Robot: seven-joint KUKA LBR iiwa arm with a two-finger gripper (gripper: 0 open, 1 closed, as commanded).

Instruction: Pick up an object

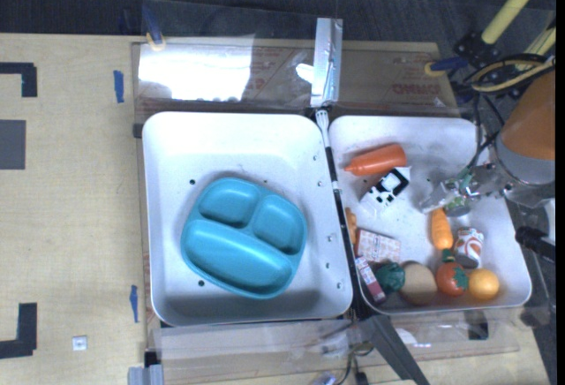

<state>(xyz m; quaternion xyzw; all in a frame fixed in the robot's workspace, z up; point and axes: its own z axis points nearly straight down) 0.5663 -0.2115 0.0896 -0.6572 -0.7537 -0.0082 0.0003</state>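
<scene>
My claw [459,192], its state impossible to tell, hovers at right over the toy-crowded bin [424,129], above a small carrot [440,229].

Robotics lab test bench: two white bins [168,140] on taped plywood benchtop [62,198], clear acrylic shields [221,65], loose cabling [494,70], toy food props [375,159].

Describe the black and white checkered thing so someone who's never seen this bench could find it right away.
Look in the right bin. Near its middle, just below the orange carrot, lies the small checkered block. It alone is black and white; its neighbours are orange or red.
</scene>
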